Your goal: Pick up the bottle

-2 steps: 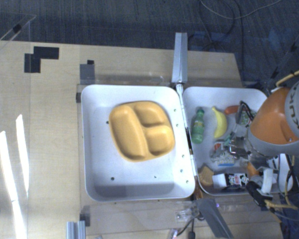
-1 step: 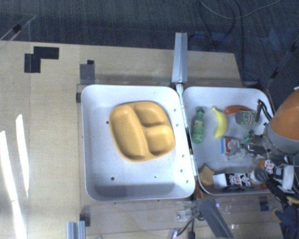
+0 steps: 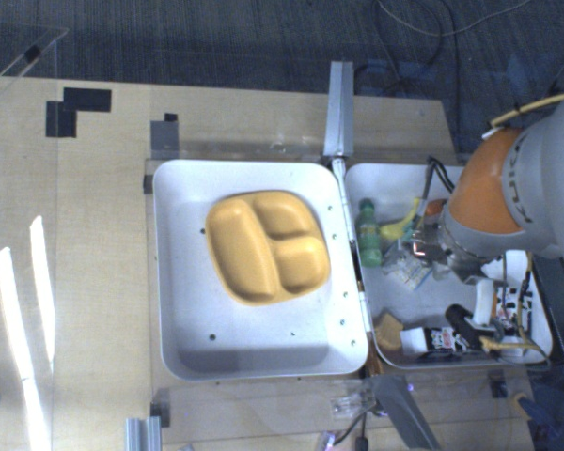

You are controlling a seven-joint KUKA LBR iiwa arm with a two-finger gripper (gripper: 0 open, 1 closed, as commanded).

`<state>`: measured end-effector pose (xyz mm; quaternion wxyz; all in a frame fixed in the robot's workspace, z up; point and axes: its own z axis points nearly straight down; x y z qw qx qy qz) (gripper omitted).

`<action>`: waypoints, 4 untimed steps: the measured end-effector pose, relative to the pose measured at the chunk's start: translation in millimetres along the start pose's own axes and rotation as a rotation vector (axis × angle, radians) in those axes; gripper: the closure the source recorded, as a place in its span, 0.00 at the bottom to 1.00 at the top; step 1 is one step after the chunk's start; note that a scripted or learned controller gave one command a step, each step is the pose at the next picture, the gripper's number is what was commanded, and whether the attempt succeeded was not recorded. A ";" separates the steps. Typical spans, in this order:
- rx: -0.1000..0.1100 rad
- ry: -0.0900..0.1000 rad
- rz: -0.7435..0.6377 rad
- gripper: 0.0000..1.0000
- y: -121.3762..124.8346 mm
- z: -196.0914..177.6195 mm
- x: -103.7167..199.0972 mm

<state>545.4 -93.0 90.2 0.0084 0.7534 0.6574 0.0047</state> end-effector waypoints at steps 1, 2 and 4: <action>0.017 0.006 -0.192 0.00 20.3 -35.3 -25.3; 0.018 0.006 -0.192 0.00 20.3 -35.3 -25.3; 0.002 0.004 -0.630 0.00 43.9 2.5 -14.4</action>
